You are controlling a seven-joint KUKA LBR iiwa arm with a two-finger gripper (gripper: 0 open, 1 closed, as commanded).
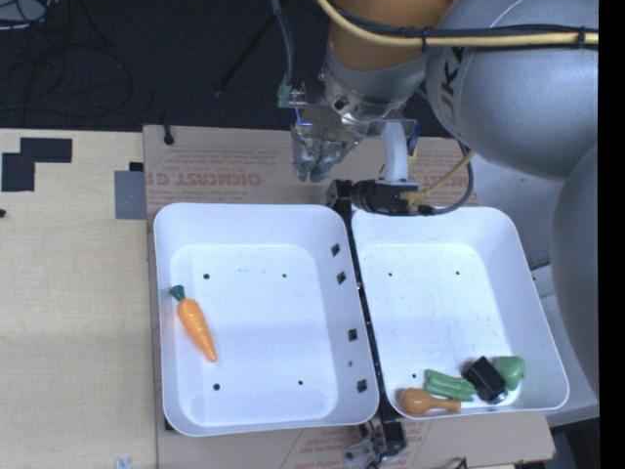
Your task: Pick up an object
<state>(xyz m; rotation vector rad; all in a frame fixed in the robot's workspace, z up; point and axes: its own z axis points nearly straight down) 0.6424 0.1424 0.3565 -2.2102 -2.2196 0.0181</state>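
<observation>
Claw [314,159] hangs above the far rim of the 2 shallow white plastic bins [249,225], nothing pinched; spread or pressed together, cannot tell. Orange plastic carrot with green top [195,326] lies well below-left of claw, near left bin's left wall.

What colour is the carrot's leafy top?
Dark green, on the orange carrot in the left bin, seen in the camera view.
</observation>
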